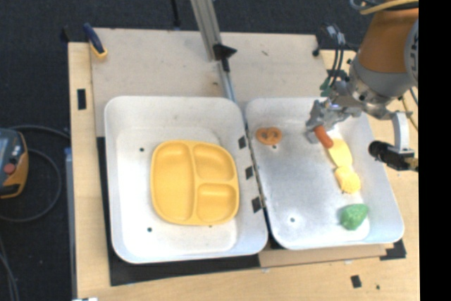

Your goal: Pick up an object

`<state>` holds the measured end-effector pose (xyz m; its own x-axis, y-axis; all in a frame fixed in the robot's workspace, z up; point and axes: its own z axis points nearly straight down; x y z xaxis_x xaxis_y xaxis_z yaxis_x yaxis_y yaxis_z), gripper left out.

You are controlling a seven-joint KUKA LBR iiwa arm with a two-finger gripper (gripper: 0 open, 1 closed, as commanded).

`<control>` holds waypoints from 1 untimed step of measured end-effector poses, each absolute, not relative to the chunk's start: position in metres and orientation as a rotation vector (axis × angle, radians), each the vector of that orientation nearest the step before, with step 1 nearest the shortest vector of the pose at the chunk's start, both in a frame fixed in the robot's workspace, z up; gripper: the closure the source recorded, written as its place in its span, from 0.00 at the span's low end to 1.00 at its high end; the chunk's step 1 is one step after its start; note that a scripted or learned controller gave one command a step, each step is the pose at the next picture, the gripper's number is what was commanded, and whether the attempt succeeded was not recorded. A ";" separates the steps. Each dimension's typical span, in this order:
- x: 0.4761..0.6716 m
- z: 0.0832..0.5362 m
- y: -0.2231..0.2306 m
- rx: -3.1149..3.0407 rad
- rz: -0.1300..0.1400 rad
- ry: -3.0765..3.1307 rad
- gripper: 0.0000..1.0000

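My gripper (319, 125) hangs low over the far part of the right bin (296, 180). A small orange-red piece (324, 137) lies right beneath it, touching or nearly touching its tip. That piece joins a pale yellow piece (340, 154), and a second yellow lump (349, 181) lies just nearer. Left of the gripper, close to the bin's left wall, sits a brown ring-shaped item (268, 136). In the near right corner rests a green lump (354, 216).
The left bin (127, 151) holds a yellow divided plate (195, 181). A metal post (204, 10) rises from the bench behind the bins. The arm's grey and orange body (384, 46) stands over the right bin's far right corner.
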<state>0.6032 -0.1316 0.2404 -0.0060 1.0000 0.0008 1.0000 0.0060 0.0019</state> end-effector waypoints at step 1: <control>0.585 0.243 -0.089 2.214 0.002 2.228 1.00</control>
